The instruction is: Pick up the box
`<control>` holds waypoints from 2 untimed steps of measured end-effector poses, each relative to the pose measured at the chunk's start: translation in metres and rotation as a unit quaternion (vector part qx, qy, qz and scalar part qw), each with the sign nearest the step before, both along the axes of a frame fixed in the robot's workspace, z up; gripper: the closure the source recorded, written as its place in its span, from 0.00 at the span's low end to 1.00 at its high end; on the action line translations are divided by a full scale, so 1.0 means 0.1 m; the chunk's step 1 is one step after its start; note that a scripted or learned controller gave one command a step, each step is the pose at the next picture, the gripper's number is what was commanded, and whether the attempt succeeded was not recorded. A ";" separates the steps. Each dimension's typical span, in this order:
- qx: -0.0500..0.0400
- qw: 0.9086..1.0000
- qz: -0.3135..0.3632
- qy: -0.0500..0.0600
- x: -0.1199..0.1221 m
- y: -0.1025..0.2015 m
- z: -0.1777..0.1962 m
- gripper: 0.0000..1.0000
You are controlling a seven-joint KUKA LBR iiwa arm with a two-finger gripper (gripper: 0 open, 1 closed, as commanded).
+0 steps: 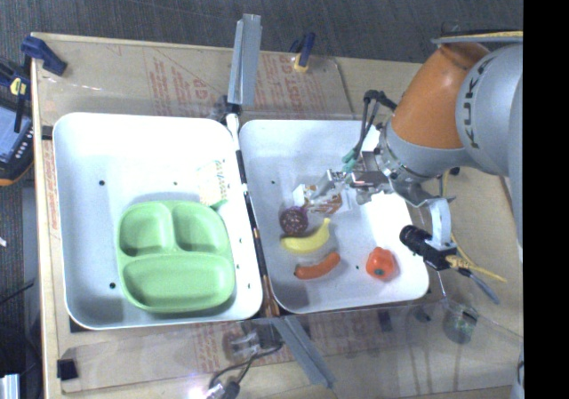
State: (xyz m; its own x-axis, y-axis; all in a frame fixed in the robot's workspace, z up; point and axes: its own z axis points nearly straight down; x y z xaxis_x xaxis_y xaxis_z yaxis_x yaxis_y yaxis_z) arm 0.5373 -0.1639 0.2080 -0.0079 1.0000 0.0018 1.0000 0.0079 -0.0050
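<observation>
A small brown-and-white box (322, 199) lies in the middle of the right bin (267, 157). My gripper (345, 180) is low over the box's upper right end, touching or nearly touching it. The metal parts of the gripper blend with the box, so I cannot tell whether it has hold of it. The grey arm with its orange band (436, 104) reaches in from the right. A second pale, box-like packet (213, 182) leans against the right wall of the left bin (80, 148).
In the right bin, a dark purple round fruit (293, 220), a banana (308, 240), an orange-red sausage shape (317, 267) and a red fruit (380, 264) lie just below the box. A green divided tray (176, 257) sits in the left bin.
</observation>
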 end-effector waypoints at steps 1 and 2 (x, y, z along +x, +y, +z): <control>-0.001 0.999 -0.052 0.001 -0.04 0.13 -1.13 0.00; -0.001 0.998 0.056 -0.003 0.45 0.05 -1.10 0.00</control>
State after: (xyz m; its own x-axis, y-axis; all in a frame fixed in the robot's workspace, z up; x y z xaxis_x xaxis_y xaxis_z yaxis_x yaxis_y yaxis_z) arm 0.5825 -0.1588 0.0977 -0.1203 0.9927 -0.0005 0.9927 0.1203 0.0010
